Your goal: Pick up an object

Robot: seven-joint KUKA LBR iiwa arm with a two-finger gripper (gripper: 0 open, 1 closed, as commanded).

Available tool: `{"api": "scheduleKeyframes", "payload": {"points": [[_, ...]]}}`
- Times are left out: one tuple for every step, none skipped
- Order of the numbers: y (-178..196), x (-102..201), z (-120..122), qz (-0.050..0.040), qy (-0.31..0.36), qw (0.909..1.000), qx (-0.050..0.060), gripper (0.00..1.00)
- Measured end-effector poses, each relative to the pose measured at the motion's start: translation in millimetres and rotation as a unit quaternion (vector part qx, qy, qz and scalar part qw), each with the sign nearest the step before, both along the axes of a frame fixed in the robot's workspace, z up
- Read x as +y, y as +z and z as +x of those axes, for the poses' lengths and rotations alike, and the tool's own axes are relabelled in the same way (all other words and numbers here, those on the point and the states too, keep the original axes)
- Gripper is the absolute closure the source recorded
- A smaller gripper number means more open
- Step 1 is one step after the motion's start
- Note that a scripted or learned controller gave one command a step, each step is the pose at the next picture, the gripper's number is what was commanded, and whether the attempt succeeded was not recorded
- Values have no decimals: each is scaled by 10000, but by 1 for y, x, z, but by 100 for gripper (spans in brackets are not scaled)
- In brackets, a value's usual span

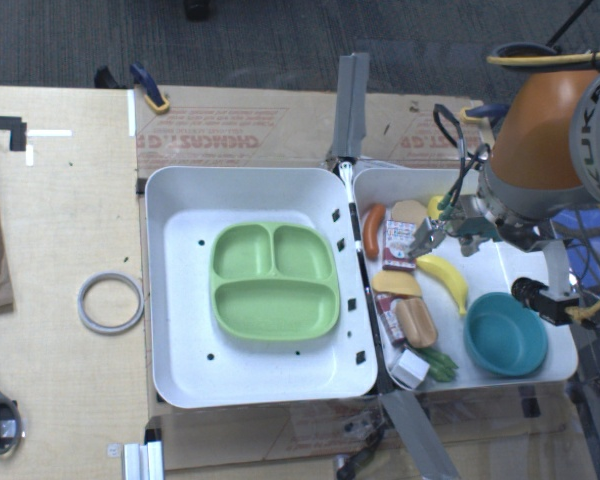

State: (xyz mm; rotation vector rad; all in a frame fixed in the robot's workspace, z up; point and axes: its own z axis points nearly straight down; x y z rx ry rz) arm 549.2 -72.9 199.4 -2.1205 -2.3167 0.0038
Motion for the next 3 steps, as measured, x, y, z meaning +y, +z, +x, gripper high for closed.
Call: {"api": "scheduleKeyframes", "payload": {"points": [[-108,-42,-37,6,-299,9996,-2,0],[-100,-43,-37,5,-318,9995,-1,100],[-100,-43,-37,7,-311,9995,-1,0]]}}
